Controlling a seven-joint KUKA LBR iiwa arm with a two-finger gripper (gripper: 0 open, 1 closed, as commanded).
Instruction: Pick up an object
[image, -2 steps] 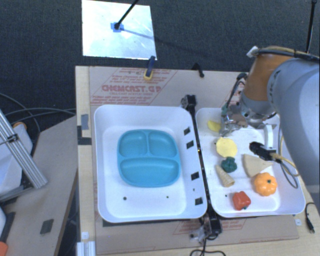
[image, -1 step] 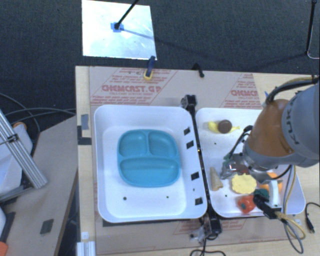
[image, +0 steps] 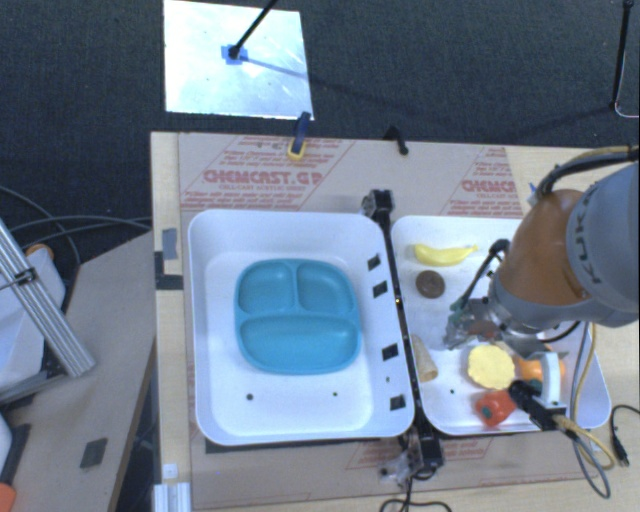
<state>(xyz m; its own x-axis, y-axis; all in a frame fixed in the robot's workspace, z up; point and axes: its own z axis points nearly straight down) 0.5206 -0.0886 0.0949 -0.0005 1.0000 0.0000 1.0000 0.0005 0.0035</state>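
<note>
The counter (image: 250, 165) carries two white bins side by side. The left bin (image: 220, 250) holds one blue divided tray (image: 297, 315) with three compartments. The right bin (image: 410, 240) holds the small things: one yellow banana (image: 445, 254) near the far wall, one brown round disc (image: 430, 285) just below it, one tan wedge (image: 425, 360) against the divider, one yellow round piece (image: 491, 367), one orange piece (image: 550, 372) just right of that, and one red piece (image: 492, 408) near the front wall.

The arm (image: 575, 255) reaches in from the right and covers much of the right bin's far right side. Its pincer (image: 465, 325) hangs low over the bin floor between the disc and the yellow round piece; whether it is released or clenched cannot be told, as it is small and dark. A black part of the arm crosses the orange piece, so that piece's shape is hard to make out.
</note>
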